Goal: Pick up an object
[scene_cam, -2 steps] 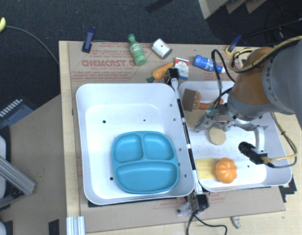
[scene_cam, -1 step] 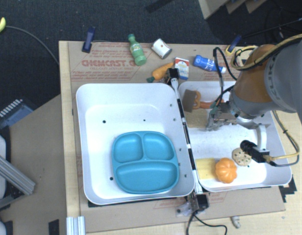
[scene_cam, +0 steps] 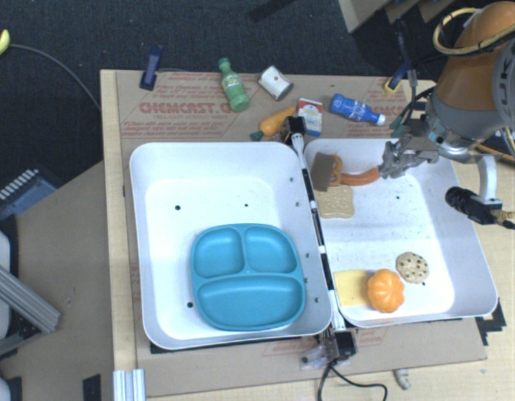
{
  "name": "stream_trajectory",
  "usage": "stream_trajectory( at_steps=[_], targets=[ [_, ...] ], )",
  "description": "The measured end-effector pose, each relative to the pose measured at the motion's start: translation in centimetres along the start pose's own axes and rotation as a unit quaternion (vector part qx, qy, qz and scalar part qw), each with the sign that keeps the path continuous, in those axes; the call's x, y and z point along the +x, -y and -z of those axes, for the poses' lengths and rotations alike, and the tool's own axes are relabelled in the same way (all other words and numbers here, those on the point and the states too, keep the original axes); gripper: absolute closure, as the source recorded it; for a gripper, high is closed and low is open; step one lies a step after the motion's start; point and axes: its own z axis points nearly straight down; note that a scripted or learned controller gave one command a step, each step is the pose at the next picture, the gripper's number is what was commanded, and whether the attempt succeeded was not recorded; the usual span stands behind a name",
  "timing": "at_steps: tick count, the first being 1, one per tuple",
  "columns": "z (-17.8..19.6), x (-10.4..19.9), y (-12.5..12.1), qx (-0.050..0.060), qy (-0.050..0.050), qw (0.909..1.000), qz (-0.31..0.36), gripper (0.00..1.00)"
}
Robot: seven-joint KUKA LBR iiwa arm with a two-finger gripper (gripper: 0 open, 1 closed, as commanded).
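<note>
The gripper (scene_cam: 397, 159) hangs low over the far part of the right bin (scene_cam: 458, 249), and its tips meet the right end of a spatula (scene_cam: 341, 174). Whether the fingers are spread or pinched on the handle cannot be told from this angle. The spatula lies in the far left corner of that bin, its long axis running left to right: the grey blade points left toward the wall between the bins, and the orange handle curves right to the gripper.

Just near of the blade, touching or almost touching it, lies a tan slice of bread (scene_cam: 337, 203). In the near part of the same bin sit a small orange pumpkin (scene_cam: 384, 291), a yellow slab of cheese (scene_cam: 349, 286) just to its left, and a speckled cookie (scene_cam: 412, 266) just to its far right.

The left bin (scene_cam: 157, 224) holds a blue divided plate (scene_cam: 248, 276), lying flat toward its near right.

On the cardboard beyond the bins lie a green bottle (scene_cam: 233, 85), a blue bottle (scene_cam: 355, 109), a white can (scene_cam: 275, 82), a small carton (scene_cam: 309, 115) and a carrot (scene_cam: 274, 124).
</note>
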Motion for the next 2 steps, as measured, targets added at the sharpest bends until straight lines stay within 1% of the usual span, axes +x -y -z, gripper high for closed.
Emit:
stream_trajectory(
  at_steps=[1, 2],
  targets=[
    [2.2, -1.7, 3.2, 0.003, -0.001, 1.0, -0.001, 1.0],
    [2.5, -4.7, 4.9, 0.003, -0.001, 1.0, -0.001, 1.0]
  ],
)
